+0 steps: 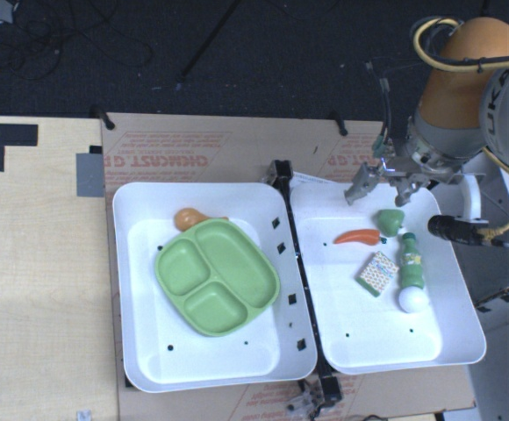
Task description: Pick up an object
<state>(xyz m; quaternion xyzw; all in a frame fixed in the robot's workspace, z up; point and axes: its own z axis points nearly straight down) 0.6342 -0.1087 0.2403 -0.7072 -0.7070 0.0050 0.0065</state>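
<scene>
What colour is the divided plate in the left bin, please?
Light green, seen best in the camera view: the divided plate in the left bin.

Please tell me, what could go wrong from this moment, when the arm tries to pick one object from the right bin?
The orange carrot-shaped toy, small green round toy, green bottle, patterned square card and white ball lie close together in the right white bin, so the open two-finger gripper above them may push neighbours or take two. The ball could roll away. The flat card may be hard to pinch.
</scene>
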